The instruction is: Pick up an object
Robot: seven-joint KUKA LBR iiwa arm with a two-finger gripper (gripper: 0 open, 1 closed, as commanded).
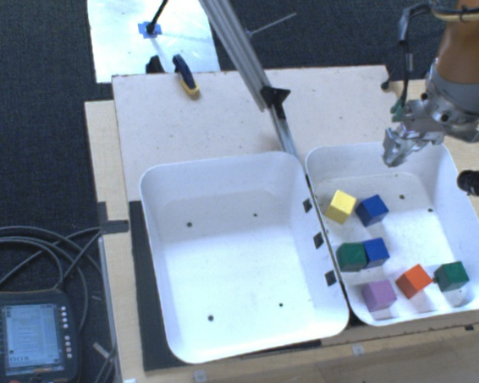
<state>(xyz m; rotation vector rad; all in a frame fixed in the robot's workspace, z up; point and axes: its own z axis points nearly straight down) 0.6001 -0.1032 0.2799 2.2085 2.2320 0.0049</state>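
The gripper (395, 150) is seen at the upper right, hanging over the far rim of the right bin (473, 230). It is small and blurred, so whether it is apart or together cannot be told. Nothing is seen held in it. Above it, the arm (466, 52) is shown as grey metal with an orange band, entering from the right.

Two shallow white bins are set side by side on a pale bench (215, 117). The left bin (163, 237) is the larger in view, and a few dark dots are marked on its floor.

Seven blocks are found in the right bin, all well apart from the gripper. A yellow block (340, 206) is placed near the bin's left wall, with a blue block (372, 209) just beside it on the right. Nearer the camera, a green block (352, 256) and a second blue block (376, 250) are seen touching. Along the near edge, a purple block (378, 295), an orange block (414, 280) and a dark green block (451, 275) are lined up from left to right.

A slanted metal pole (237, 42) is seen running from the top of the view down to the gap between the bins. A yellow and blue tool (185, 75) is laid on the bench's far edge. A control pendant (30, 340) with cables is set on the dark floor at the lower left.
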